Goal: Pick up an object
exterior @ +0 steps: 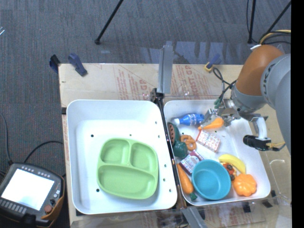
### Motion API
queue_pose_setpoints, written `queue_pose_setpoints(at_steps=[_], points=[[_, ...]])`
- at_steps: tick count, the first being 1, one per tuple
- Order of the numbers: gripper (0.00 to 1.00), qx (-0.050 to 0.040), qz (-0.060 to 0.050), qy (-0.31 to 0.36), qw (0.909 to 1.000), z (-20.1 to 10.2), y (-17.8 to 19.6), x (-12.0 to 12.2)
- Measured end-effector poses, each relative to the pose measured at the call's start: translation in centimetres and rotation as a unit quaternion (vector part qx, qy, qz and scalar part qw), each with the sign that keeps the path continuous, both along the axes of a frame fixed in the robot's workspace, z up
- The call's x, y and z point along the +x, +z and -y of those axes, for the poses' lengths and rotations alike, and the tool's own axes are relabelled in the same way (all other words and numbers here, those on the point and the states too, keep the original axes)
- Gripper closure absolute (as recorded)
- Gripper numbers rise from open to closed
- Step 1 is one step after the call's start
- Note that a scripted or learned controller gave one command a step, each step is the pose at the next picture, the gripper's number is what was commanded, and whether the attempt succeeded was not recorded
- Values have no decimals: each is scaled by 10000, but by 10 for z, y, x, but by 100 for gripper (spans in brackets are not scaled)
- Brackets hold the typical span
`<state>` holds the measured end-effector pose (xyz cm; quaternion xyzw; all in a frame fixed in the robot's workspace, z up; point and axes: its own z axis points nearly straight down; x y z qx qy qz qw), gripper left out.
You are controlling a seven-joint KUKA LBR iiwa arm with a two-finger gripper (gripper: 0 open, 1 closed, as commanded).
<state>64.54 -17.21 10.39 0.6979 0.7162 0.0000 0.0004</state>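
Cardboard-topped bench [123, 82], two white bins side by side, left bin [80, 122], right bin [259, 163]

One fixed camera is mounted above the bench [118, 82], angled down at a slant, far enough back that both white bins are framed whole. The left bin [78, 127] and right bin [254, 151] are seen side by side, with carpet floor [57, 23] beyond the far edge.

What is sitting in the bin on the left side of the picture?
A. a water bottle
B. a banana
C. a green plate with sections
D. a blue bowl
C: the green plate lies in the left bin; the bowl, banana and bottle are in the other bin.
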Motion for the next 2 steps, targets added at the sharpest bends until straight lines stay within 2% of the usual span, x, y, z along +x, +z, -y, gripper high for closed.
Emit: queue_pose_setpoints(at_steps=[1, 2], points=[[0, -1, 10, -39, 10000, -69, -14, -71], [100, 17, -9, -70, 10000, -67, -6, -72]])
